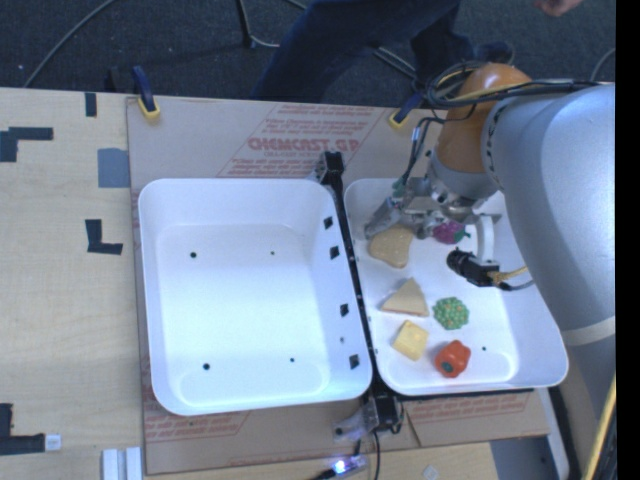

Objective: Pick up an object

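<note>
gripper (395, 218) low in right bin (530, 353) | tan bread piece (391, 247) lay at its 6 o'clock, touching fingertips | jaw state: cannot tell

You can't tell how the end effector (400, 218) fingers stand; the wrist blocks them. A purple thing (449, 232) is mostly hidden beneath it. The arm (560, 188) is cut off at the frame's right edge.

Food items (420, 308) in rt bin (530, 353)
</note>
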Robot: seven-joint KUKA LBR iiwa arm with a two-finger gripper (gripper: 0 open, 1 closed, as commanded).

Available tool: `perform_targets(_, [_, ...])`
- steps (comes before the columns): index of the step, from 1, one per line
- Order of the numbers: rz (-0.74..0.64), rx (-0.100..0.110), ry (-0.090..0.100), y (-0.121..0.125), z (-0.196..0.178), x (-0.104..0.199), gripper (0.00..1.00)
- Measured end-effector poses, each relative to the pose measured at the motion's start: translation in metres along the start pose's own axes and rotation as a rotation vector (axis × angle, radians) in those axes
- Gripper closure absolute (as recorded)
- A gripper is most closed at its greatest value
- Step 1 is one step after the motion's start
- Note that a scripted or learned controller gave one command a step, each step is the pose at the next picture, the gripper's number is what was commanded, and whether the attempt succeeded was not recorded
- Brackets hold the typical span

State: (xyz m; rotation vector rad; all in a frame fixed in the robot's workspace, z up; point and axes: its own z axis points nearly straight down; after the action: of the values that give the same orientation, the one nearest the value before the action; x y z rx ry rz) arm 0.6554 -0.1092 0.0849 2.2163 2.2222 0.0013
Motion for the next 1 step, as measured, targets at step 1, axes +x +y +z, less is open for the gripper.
perform_targets(1, [0.003, 0.001, -0.001, -0.0387, -0.001, 0.0098, 0.0])
